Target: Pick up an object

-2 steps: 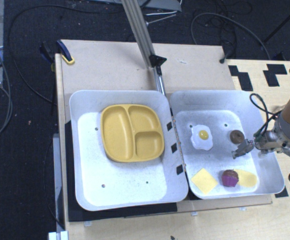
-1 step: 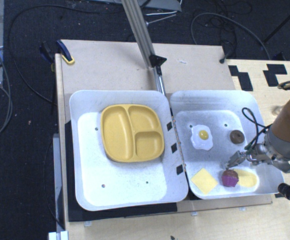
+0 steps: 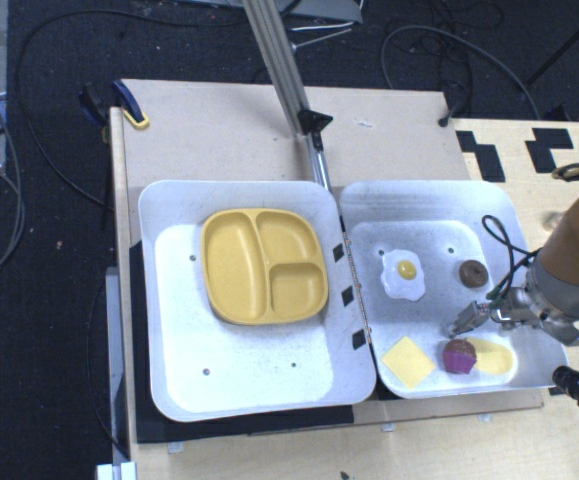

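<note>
The right bin (image 3: 424, 208) holds several small items. A fried egg toy (image 3: 404, 274) lies near its middle, with a brown round piece (image 3: 472, 272) to its right. Along the front lie a yellow cheese slice (image 3: 408, 361), a purple piece (image 3: 458, 356) and a pale yellow oval piece (image 3: 496, 359), which touches the purple one. My gripper (image 3: 466, 323) reaches in from the right and hangs just behind and above the purple piece. Nothing can be seen held in it.
The left bin (image 3: 169, 268) holds a yellow divided plate (image 3: 265, 265). A metal pole (image 3: 279, 58) slants across the back of the bench. A black cable (image 3: 499, 238) loops from the arm's wrist over the right bin's far right side.
</note>
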Motion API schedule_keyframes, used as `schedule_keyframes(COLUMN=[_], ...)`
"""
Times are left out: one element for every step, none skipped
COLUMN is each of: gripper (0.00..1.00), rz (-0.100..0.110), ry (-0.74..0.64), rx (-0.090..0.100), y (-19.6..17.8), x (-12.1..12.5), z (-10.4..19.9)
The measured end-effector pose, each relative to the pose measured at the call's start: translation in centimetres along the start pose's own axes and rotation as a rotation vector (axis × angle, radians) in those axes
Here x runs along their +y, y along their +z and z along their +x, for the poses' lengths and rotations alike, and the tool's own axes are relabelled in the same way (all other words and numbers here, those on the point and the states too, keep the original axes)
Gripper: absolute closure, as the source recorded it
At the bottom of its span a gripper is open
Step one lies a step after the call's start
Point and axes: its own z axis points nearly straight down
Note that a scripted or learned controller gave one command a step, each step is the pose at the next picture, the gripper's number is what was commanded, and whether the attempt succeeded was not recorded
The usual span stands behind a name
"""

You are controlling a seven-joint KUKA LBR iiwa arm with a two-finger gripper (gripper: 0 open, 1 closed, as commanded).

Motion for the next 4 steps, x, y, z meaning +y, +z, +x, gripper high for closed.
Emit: schedule_keyframes(gripper=[1.0,1.0,1.0,1.0], rz=[-0.005,-0.002,-0.003,-0.004], ry=[0.0,-0.004,-0.005,-0.005], rx=[-0.004,-0.001,-0.001,-0.002], y=[-1.1,-7.3,-12.0,-17.9], x=[0.1,0.3,1.0,2.0], z=[-0.1,0.4,1.2,1.5])
